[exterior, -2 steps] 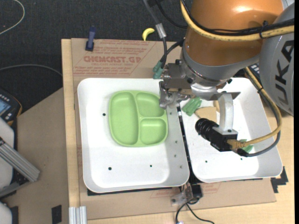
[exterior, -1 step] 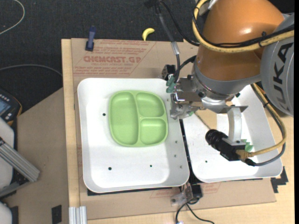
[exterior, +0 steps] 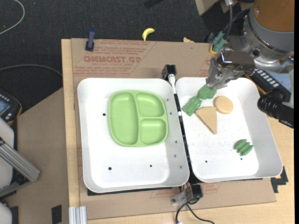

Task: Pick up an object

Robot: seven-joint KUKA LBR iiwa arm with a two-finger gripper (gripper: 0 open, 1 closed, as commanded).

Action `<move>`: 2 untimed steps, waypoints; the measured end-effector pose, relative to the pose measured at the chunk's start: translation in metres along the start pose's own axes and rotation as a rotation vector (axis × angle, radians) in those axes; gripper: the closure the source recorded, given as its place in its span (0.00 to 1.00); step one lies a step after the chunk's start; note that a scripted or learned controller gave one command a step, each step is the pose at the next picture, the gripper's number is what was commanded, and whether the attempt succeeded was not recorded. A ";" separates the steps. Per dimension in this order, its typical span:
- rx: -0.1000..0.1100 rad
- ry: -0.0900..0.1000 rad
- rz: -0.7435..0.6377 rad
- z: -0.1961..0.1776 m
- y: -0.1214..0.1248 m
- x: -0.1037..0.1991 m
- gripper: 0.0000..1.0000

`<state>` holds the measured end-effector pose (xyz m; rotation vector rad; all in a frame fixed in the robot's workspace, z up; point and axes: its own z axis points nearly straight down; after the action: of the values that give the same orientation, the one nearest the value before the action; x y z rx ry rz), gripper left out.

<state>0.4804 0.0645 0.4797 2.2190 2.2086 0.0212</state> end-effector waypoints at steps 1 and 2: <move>0.007 -0.001 -0.003 -0.060 0.000 -0.013 1.00; 0.031 -0.004 -0.007 0.062 -0.003 0.017 1.00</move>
<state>0.4782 0.0818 0.4173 2.2249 2.2294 -0.0174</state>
